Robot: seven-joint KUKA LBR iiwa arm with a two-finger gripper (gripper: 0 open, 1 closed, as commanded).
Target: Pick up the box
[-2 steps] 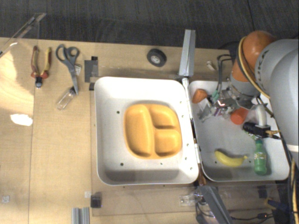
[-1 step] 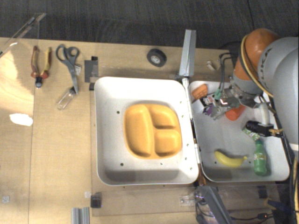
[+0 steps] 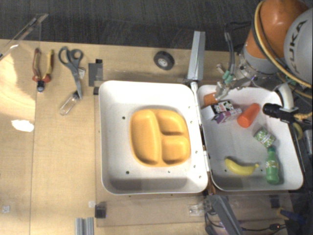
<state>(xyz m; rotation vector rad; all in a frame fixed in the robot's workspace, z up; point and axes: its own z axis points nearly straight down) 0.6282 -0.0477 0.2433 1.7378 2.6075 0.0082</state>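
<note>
The gripper (image 3: 226, 83) hangs over the far left corner of the right bin (image 3: 288, 180); I cannot tell how its jaws stand. The box (image 3: 226, 112) lies just below it, near the bin's left wall, beside an orange carrot (image 3: 248, 115). A banana (image 3: 240, 166) and a green bottle (image 3: 272, 165) lie along the near edge. The left bin (image 3: 112, 131) carries a yellow tray (image 3: 159, 136).

The grey arm with its orange band (image 3: 281, 13) comes in at the top right corner, above the far edge of the right bin (image 3: 293, 180). Its wrist slants down and to the left. The gripper (image 3: 222, 88) hangs low by that bin's far left corner; its 2 fingers are too blurred to read.
</note>
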